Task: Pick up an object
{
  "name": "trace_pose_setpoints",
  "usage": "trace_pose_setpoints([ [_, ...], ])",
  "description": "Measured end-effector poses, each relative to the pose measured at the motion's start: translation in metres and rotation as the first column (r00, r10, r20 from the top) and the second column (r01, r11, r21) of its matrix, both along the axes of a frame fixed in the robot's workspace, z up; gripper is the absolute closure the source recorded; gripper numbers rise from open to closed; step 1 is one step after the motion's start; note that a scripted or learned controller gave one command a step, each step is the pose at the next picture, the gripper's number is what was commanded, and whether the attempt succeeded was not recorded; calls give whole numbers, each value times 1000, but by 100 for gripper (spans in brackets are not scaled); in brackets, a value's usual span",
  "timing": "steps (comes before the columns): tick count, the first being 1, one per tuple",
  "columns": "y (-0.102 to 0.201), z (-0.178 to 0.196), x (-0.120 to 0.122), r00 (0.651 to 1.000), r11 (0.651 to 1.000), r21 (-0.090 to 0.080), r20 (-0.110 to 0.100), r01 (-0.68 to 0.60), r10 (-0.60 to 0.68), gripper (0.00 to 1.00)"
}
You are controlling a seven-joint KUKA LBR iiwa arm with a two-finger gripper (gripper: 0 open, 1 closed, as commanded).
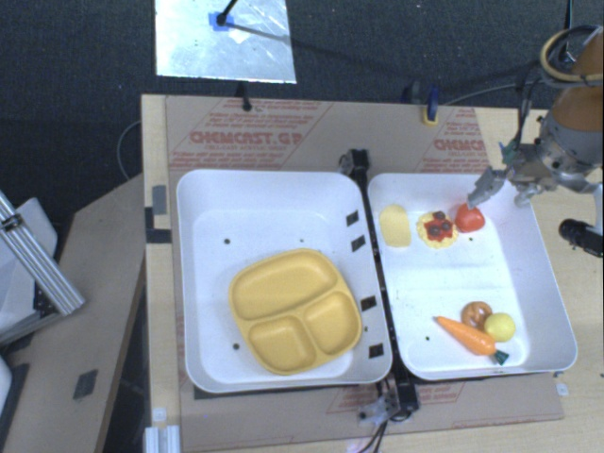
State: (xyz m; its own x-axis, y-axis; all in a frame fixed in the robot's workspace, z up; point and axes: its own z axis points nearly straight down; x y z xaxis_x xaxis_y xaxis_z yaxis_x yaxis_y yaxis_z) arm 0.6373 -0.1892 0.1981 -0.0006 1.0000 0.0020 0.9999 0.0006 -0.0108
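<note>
The left bin holds a yellow compartment tray, lying flat. In the right bin, a pale yellow block sits near the far wall, with a small pizza-like disc just beside it and a red tomato-like piece touching the disc's right edge. Nearer the front lie a carrot, a brown doughnut and a yellow ball, crowded together. The gripper hangs just above the red piece; whether it is released or clenched cannot be told at this resolution. The red piece looks like light, stiff toy plastic, rounded and probably slippery, so a hold across its widest middle would suit best.
</note>
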Motion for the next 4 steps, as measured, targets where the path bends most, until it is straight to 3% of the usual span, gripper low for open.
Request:
trace_pose_setpoints([
  [1, 1, 8, 3, 1000, 1000, -3, 13, -3, 3, 0],
  [3, 7, -95, 5, 1000, 1000, -2, 9, -6, 6, 0],
  [4, 6, -105, 9, 1000, 1000, -4, 16, -6, 7, 0],
])
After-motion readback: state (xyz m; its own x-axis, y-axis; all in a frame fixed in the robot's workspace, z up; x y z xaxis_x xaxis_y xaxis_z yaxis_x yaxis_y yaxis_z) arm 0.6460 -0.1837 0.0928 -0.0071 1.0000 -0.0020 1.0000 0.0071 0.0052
